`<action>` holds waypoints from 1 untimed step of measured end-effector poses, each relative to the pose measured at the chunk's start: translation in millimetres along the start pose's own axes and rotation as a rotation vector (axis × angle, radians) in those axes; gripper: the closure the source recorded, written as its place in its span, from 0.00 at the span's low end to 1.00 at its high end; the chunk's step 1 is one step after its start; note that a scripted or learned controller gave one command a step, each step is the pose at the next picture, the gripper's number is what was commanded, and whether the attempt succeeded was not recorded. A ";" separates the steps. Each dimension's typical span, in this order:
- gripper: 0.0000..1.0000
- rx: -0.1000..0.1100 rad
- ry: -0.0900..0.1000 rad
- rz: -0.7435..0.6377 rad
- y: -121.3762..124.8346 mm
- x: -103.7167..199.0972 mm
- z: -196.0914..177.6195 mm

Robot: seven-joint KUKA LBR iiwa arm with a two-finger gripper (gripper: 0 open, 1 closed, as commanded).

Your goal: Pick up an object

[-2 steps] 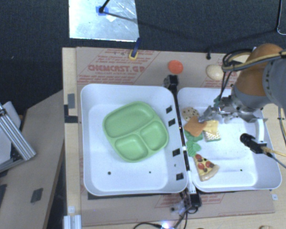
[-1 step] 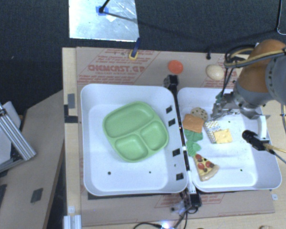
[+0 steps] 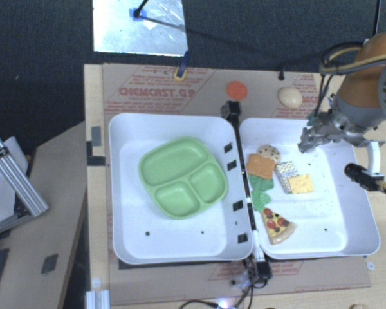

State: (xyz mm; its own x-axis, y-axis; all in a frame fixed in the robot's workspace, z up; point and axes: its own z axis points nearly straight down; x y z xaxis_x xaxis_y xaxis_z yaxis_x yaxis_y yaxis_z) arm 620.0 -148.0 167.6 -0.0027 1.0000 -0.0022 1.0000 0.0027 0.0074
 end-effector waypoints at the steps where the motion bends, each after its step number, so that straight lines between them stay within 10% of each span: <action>1: 1.00 0.000 0.001 -0.003 2.1 -0.4 -54.7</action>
State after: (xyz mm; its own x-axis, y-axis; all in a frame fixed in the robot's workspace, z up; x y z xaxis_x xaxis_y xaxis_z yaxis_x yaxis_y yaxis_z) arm 621.7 -148.2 222.3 -0.0057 1.0000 -0.0016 1.0000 0.0057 0.0074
